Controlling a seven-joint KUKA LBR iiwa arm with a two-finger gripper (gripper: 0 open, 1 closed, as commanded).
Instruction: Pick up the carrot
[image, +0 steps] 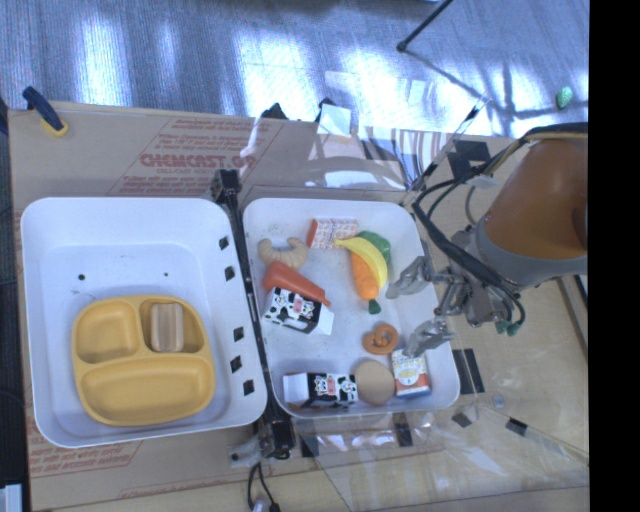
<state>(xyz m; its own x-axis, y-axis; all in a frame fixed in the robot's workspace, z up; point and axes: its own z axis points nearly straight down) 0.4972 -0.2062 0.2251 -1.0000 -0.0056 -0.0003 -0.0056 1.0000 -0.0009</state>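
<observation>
Meanwhile, at the bench: a grey arm with an orange band reaches in from the right toward the right bin (425, 250).
Carrot: the carrot (364, 276) lies in the upper middle of the right bin, orange body aslant, small green tip pointing toward the lower right.
Neighbours: a yellow banana (366, 255) lies along its upper side, touching or nearly so, with a green piece (379, 245) just beyond; an orange wedge (295, 280) sits well to its left above a cow-print carton (298, 309).
Lower bin: a small round orange piece (380, 340), an egg (374, 381), a small orange-and-white carton (410, 372) and a second cow-print carton (322, 388) crowd the bottom edge.
Left bin: the left bin (60, 230) holds a yellow divided tray (140, 385).
Gripper: the gripper (419, 307) hovers at the right bin's right rim, just right of the carrot; its two fingers stand spread apart, nothing between them.
Handling, as judged: it looks like a light, rigid toy with a smooth, likely slippery skin; not fragile.
Where to grip, as judged: across the thick mid-body, fingers closing on its two long sides, away from the narrow tip.
Risk, as judged: the banana pressed against one side leaves little room for a finger, and a tapered shape may squirt out of the pinch.
</observation>
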